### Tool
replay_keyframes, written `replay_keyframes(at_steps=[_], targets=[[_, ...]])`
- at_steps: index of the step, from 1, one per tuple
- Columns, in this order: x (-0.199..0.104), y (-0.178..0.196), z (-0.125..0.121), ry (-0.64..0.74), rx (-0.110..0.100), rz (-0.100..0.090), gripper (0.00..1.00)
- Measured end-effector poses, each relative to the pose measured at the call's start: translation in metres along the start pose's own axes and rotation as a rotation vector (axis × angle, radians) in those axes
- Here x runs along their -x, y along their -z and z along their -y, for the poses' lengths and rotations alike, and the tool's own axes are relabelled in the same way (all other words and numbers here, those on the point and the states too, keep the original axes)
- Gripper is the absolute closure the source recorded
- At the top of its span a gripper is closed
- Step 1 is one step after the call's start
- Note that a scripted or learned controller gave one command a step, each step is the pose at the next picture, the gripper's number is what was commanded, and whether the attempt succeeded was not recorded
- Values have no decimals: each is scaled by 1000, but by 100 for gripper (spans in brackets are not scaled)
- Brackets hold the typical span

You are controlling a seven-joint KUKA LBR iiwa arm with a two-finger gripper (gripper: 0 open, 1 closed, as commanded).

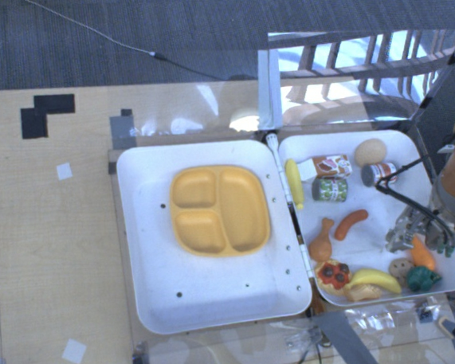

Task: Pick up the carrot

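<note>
Orange carrot lies just beside tool.

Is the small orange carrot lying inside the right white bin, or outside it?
Inside. The small orange carrot lies within the right white bin, near its right wall, beside the gripper.

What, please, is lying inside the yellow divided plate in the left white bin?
Nothing that can be seen: all three compartments of the yellow divided plastic plate show bare yellow. Whatever lies beneath it on the left white bin floor is covered.
</note>
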State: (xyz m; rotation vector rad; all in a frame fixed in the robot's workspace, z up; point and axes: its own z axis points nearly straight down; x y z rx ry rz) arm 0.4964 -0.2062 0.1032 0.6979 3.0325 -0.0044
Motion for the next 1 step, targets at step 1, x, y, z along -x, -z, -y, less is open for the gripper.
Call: replay_keyframes(at_steps=[1], targets=[[-2, 97, 2, 404, 1, -13, 100]])
